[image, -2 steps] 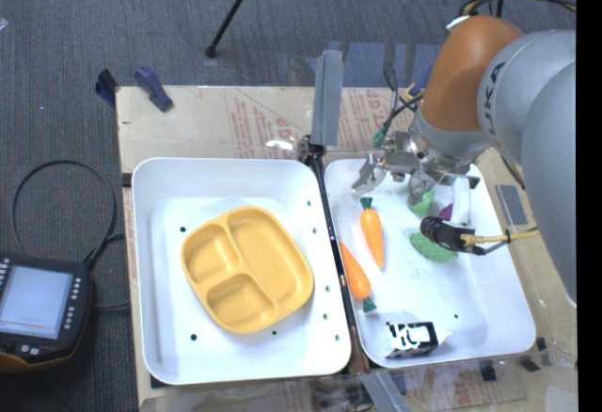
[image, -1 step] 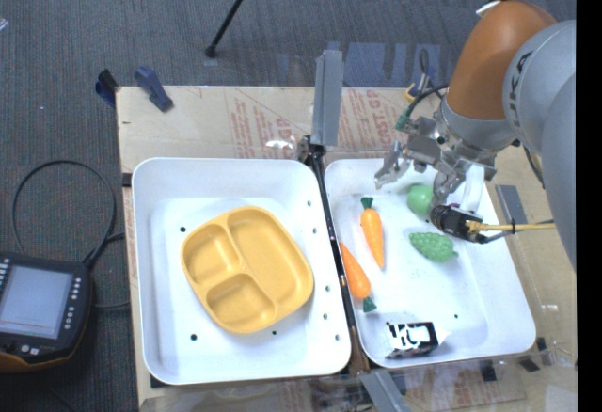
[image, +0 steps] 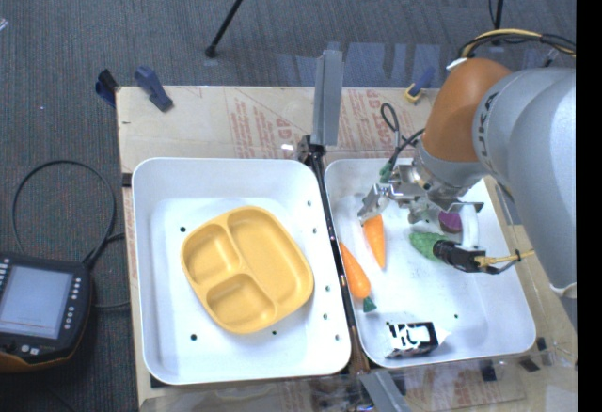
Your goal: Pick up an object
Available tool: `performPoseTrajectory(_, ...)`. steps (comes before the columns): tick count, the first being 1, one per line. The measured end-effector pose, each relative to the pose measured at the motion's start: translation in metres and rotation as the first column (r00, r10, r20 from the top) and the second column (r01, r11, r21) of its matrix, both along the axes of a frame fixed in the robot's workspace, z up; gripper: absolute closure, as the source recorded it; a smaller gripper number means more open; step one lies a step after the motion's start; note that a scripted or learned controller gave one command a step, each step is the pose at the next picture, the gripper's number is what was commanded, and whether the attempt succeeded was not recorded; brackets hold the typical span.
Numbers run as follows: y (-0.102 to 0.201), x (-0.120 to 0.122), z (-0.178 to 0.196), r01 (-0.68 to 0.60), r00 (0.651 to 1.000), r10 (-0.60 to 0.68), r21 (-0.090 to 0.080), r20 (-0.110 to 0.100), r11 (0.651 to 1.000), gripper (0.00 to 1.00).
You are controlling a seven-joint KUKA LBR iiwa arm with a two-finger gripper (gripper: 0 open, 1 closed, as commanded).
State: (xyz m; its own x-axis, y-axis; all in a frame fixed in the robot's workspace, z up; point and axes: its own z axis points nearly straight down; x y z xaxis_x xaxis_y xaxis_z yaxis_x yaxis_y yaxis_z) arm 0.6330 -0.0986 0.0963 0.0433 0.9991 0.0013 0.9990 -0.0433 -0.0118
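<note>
Now the gripper hangs low over the right bin, just above 1 carrot; whether its jaws are open I cannot tell. Another carrot lies near the bin's left wall. The left bin holds a yellow divided plate.

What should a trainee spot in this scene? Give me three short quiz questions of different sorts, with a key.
1. True or false: the yellow plate lies in the right bin.
2. How many carrots lie in the right bin?
3. Multiple choice: the tool is above which bin? A) the left bin B) the right bin C) neither

Key:
1. False; it lies in the left bin.
2. Two: one carrot near the tool, another carrot by the bin's left wall.
3. B
</note>
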Motion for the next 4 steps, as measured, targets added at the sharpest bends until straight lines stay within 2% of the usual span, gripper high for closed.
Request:
performPoseTrajectory(1,-0.001,0.002,0.013,0.001,1.0,-0.001,0.0,0.005,1.0,1.0)
performPoseTrajectory(2,0.039,-0.066,0.092,0.358,0.934,-0.358,-0.001,0.009,0.934,1.0)
performPoseTrajectory(3,-0.043,-0.013,0.189,-0.001,1.0,0.001,-0.003,0.015,1.0,1.0)
performPoseTrajectory(4,-0.072,-0.013,0.239,-0.106,0.994,0.106,-0.003,0.015,0.994,1.0)
